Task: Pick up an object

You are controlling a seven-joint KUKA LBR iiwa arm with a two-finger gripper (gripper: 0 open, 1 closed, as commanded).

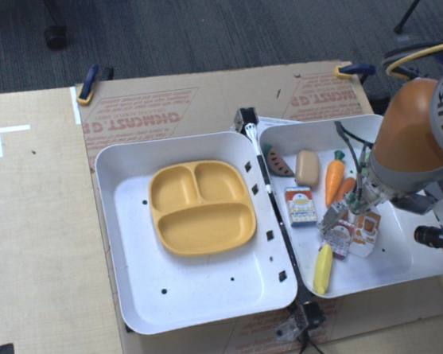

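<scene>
The worktop (39, 259) carries two white bins; the left bin (141, 302) holds a yellow divided plate (203, 206), and the right bin (409, 265) holds every candidate object. My arm (409, 137) reaches in from the right, and my tool (346, 211) sits low in the right bin, among the clutter at its centre. Whether it is open, closed or gripping anything I cannot tell, because the wrist covers it. Risk one: crowding. The carrot (333, 180), a second orange piece (345, 189) just beside it, the clear packet (337, 238) and the white pouch (364, 231) lie touching or overlapping below the tool, so closing there may catch two items or only a packet edge, which I judge likely to slip on lift. Risk two: displacement. A descent onto the pile may push the carrot against the small box (300, 206) or shift the packet onto the corn (322, 268). Risk three: the beige block (307, 167) and the dark slice (281, 162), both well apart from the tool, offer cleaner grasps that are not being used.
</scene>
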